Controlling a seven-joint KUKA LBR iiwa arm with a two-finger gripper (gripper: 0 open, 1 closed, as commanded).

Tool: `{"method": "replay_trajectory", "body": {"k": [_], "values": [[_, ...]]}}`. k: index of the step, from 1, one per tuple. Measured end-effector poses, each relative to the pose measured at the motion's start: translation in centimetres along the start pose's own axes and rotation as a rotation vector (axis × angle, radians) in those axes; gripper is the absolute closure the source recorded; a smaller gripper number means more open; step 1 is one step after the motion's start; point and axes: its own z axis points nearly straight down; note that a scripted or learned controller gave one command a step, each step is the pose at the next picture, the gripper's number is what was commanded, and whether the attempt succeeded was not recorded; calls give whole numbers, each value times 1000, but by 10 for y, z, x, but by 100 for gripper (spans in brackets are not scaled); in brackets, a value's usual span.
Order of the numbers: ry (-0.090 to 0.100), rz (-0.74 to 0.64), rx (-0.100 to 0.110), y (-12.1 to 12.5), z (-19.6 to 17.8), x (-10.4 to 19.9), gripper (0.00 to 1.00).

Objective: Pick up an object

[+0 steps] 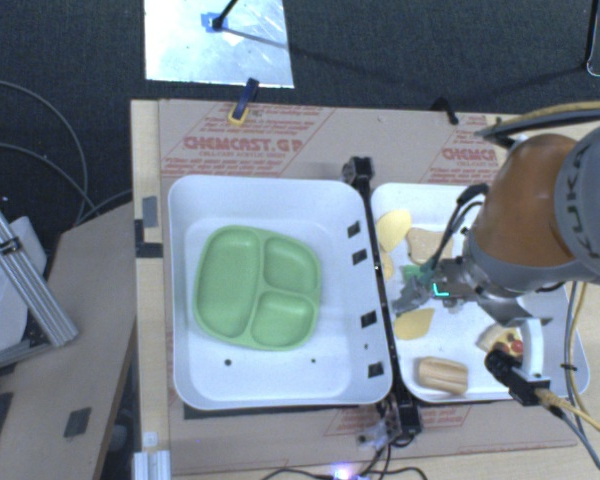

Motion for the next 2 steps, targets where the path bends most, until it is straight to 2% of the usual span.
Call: {"method": "replay_trajectory", "body": {"k": [1, 2], "values": [[-5, 9, 4, 27, 55, -100, 0], [-3, -8, -13, 133, 1, -83, 0]]}}
